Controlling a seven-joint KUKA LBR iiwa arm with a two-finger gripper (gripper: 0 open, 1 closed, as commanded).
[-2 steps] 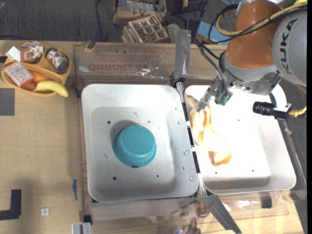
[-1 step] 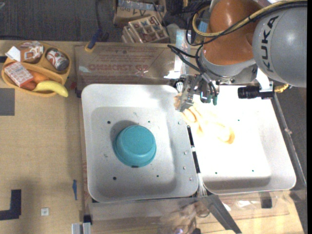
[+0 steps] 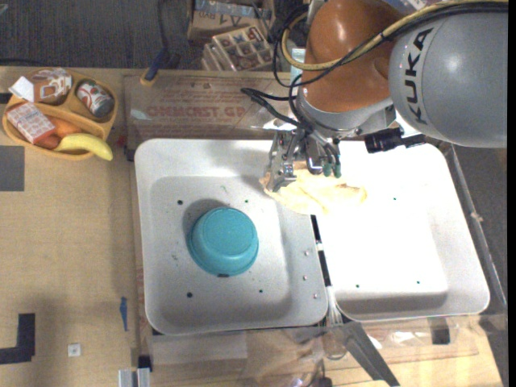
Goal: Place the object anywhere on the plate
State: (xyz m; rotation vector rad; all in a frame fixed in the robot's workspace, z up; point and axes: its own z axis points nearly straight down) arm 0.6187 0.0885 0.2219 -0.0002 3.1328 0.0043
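We find the gripper [image 3: 302,168] over the bins' [image 3: 161,168] shared top edge, apparently clamped on a pale floppy object [image 3: 322,193]; the grasp looks marginal. We advise lifting clear, then crossing slowly to the blue plate [image 3: 224,240]

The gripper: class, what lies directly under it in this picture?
Under the gripper lies a pale yellow, flattish object, straddling the seam between the left bin and right bin. The gripper covers the object's upper-left end, so contact there cannot be judged.
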